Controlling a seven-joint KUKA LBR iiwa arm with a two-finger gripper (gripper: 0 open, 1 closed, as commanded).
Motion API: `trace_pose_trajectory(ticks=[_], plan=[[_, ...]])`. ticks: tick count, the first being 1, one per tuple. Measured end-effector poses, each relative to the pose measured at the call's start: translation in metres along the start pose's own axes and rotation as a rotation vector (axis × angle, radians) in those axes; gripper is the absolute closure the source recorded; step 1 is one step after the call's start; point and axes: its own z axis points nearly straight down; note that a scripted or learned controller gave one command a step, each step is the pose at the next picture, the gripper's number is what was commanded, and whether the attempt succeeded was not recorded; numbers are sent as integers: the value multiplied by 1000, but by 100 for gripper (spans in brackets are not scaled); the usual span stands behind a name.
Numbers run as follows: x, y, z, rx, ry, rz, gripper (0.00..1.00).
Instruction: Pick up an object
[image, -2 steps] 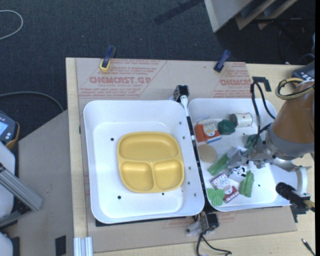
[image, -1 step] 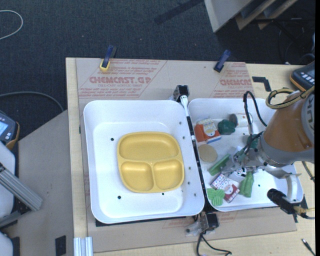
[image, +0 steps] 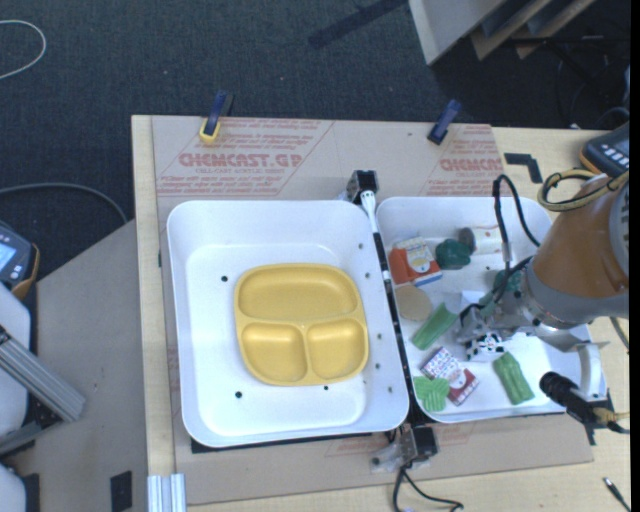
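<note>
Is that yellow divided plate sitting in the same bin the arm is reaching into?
No, the yellow divided plate lies in the left bin, while the gripper is over the right bin.

Under me, the table reads as matt brown paper sheeting, printed in red, over pale wood. Both bins look like smooth white plastic: the left bin has a soft sheen, and so does the right bin. The yellow divided tray is smooth plastic too, gently glossy along its ridges. My arm's orange band shines like satin, and my hand looks like dark metal.
</note>
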Motion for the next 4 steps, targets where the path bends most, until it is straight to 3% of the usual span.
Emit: trace_pose_trajectory(ticks=[2,3,4], plan=[[-9,13,-109,-7,-3,-3,100],[-9,14,-130,-3,-2,-2,100],[42,21,-120,4,3,-7,100]])
